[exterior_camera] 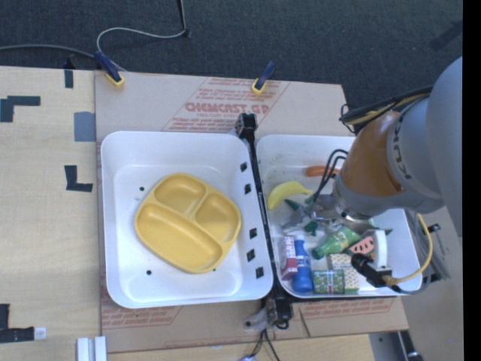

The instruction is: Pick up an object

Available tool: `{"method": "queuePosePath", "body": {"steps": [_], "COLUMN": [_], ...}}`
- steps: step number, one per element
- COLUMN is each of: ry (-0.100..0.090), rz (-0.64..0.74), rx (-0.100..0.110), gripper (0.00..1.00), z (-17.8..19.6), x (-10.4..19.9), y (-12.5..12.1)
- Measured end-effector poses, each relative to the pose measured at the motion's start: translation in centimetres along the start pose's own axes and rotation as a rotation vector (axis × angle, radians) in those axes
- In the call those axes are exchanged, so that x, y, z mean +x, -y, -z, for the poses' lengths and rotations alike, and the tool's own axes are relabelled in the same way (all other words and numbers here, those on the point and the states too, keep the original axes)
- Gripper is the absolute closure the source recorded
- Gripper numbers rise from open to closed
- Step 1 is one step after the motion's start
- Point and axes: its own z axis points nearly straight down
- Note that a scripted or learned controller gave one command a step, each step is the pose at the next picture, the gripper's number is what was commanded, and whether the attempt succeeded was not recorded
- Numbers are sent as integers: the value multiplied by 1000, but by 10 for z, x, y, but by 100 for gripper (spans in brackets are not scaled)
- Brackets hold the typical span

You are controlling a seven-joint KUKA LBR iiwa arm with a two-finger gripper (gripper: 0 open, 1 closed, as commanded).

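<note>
Grey and orange, my arm comes in from the right of the camera view and hangs over the right bin [412,224], with my tool [314,215] low among the clutter at that bin's middle. Whether it is released or clenched I cannot tell; the wrist hides its tips, and I see nothing plainly between them.

Around it, in the same view, lie the candidates. A yellow banana-shaped piece [285,195] sits just up and to the left of my tool, its long axis running roughly left to right with a curve. A green bottle-like item [336,241] lies just below and to the right, tilted on a diagonal. A blue bottle [302,271] lies further down toward the bin's near edge, its length running up and down the view. An orange carrot-like thing [321,171] rests above, near the far wall.

My judgement: the yellow piece and the green item are nearest, on opposite sides, so the coming move turns on a short shift left-up or right-down.

The left bin [120,201] holds a yellow divided tray [188,222], well apart from my tool.
</note>
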Motion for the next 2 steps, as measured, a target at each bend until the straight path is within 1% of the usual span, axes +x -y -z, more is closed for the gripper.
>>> {"method": "queuePosePath", "body": {"steps": [1, 2], "ry": [1, 0], "rz": [0, 2], "rx": [0, 0], "gripper": [100, 100], "z": [10, 99], "x": [0, 44], "y": [0, -31]}}
